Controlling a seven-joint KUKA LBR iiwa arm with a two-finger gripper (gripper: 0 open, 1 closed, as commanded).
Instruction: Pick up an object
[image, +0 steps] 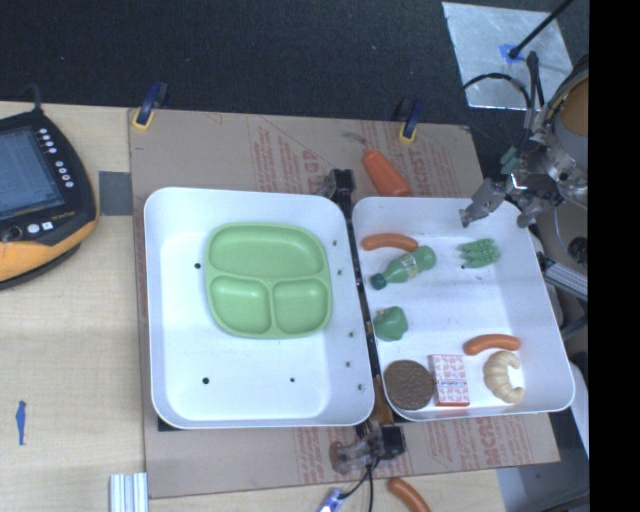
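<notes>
The right bin (440, 305) holds several toy foods. Along its far side lie an orange sausage (389, 241), a green bottle (405, 266) and a small green bumpy piece (478, 253). A green pepper (389, 322) sits at its left wall. Near the front are a brown round cookie (409, 384), a red and white box (449, 379), a second sausage (491, 344) and a croissant (505, 375). My gripper (503, 208) hovers over the bin's far right corner, just behind the bumpy piece. It is open, with nothing between its fingers.
The left bin (180, 380) holds a green divided plate (268, 278). An orange carrot (385, 173) lies on the cardboard behind the bins, and another sausage (408, 492) lies in front. A teach pendant (35, 200) rests at the bench's left edge.
</notes>
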